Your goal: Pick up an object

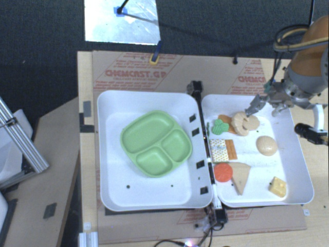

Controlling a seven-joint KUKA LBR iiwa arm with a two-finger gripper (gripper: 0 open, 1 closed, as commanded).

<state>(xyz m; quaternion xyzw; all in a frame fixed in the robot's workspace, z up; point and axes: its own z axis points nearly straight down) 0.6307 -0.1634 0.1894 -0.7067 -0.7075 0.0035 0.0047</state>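
The right bin [300, 161] holds several toy foods. At its far side lie a tan round biscuit [244, 123], a green leafy piece [220, 127] and an orange piece [229, 130]. Further forward are a beige bun [267, 145], a checked cracker [218, 151], a red tomato [223, 172], a tan wedge [240, 175] and a yellow cheese block [277, 186]. My gripper [262, 111] hangs over the bin's far right part, open, with nothing between its fingers. Its left fingertip [252, 111] is just above the biscuit's far edge.
The left bin [110, 112] holds a green divided plate [156, 143]. A black divider [203, 138] runs between the bins. A silver sheet [123, 14] lies beyond the bench, a yellow clip [154, 59] at the bench's far edge, and a metal frame [18, 138] at left.
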